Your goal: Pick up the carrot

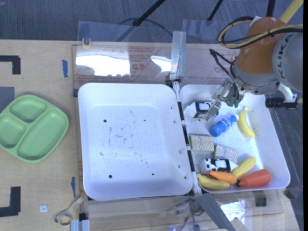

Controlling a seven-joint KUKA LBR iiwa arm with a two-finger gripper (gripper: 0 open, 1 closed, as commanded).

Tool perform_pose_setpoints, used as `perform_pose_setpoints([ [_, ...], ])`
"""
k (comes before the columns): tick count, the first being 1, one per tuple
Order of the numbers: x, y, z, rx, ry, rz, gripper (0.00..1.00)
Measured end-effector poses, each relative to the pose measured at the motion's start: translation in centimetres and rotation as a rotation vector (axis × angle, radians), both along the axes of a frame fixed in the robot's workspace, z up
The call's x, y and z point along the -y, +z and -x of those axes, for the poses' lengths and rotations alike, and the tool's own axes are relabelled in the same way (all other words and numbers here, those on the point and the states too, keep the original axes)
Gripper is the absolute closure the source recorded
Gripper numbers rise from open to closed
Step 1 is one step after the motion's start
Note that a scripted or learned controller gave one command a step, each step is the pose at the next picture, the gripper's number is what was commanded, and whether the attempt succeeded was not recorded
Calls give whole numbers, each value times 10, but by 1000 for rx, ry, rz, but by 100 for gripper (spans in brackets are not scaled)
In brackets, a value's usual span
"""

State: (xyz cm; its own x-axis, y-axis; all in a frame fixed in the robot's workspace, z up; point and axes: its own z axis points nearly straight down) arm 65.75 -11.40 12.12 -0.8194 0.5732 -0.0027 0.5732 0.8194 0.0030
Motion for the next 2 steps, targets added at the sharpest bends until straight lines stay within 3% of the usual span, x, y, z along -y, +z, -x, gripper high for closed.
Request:
perform_pose_setpoints([
  [1,1,12,-1,6,-2,0,100],
  [2,56,25,21,-9,-630,2,100],
])
